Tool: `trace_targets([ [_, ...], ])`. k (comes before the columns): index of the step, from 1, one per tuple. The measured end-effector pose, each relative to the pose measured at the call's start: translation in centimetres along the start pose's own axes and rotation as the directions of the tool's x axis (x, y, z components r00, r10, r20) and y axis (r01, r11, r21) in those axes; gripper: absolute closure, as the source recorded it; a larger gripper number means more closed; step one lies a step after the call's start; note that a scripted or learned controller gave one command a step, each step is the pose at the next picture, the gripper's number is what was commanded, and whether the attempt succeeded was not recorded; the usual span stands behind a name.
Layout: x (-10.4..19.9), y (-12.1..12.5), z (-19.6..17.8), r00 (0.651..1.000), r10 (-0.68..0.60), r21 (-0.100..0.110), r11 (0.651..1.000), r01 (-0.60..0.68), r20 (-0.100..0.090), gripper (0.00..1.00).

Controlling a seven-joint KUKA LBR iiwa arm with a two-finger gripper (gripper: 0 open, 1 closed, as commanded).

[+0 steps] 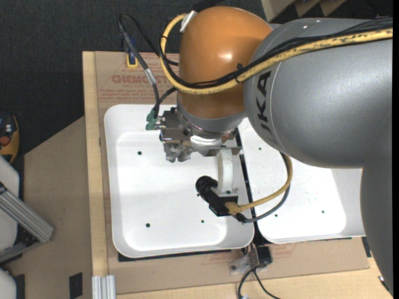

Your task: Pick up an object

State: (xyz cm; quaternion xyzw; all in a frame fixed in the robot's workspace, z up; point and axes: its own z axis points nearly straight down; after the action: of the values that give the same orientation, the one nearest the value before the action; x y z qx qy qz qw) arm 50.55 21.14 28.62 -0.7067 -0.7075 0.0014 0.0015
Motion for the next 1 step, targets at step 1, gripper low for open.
trace_targets([
  [1,-1.01,-0.83,-1.89,1.000,0.003,-0.006,1.000,-0.003,-0.001,1.00],
])
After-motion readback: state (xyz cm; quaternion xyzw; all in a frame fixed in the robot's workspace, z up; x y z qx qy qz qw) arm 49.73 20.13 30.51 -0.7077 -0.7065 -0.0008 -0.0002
